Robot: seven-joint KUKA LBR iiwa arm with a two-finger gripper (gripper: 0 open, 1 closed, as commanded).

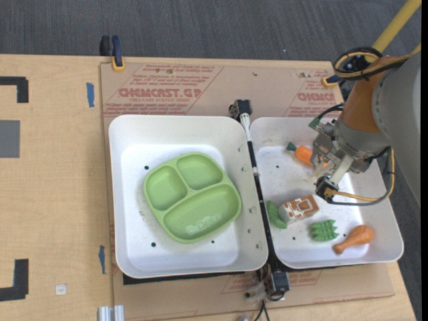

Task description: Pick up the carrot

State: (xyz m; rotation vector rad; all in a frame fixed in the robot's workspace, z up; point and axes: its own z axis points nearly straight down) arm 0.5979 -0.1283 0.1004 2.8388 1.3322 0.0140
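Note:
The carrot (302, 154) is a small orange piece with a green top. It lies in the upper part of the right bin (388, 246), with the green end pointing left. My gripper (323, 166) hangs over that bin just right of the carrot, and its body covers the carrot's right end. The grey arm with its orange band (361, 109) comes in from the right above it.
The right bin also holds a green leafy toy (275, 215), a small white and brown toy (299, 208), a green ridged piece (324, 231) and an orange drumstick (354, 238) near the front. A green divided plate (192, 196) lies in the left bin (127, 179).

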